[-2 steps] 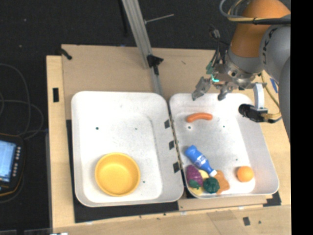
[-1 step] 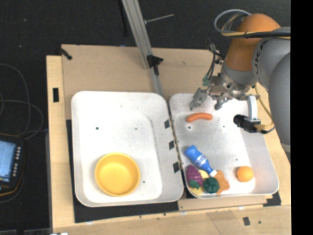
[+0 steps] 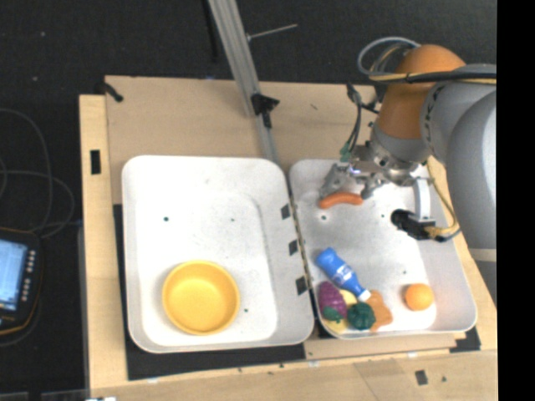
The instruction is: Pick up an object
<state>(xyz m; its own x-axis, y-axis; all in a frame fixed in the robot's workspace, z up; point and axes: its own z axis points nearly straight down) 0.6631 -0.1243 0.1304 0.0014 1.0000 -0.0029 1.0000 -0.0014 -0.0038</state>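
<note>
A tan worktop (image 3: 192,115) bears two white bins; the gripper (image 3: 344,184) hangs over the right bin (image 3: 435,261), its fingers closed on an orange carrot-like piece (image 3: 340,199). Below it lie a blue bottle (image 3: 341,272) and an orange ball (image 3: 417,296); far left-below sits a yellow bowl (image 3: 201,296).

Two bins sit side by side on the bench (image 3: 100,249). The left bin (image 3: 201,190) holds a bowl (image 3: 201,296) in its near part. In the right bin (image 3: 435,282), a bottle (image 3: 341,273) lies tilted near the left wall; just before it, a cluster of toy foods (image 3: 351,307) fills the near left corner. A ball (image 3: 417,296) rests near the right wall. The gripper (image 3: 351,182) hangs over the far left part, a carrot (image 3: 341,199) at its tip. A pole (image 3: 238,61) rises behind the bins.
</note>
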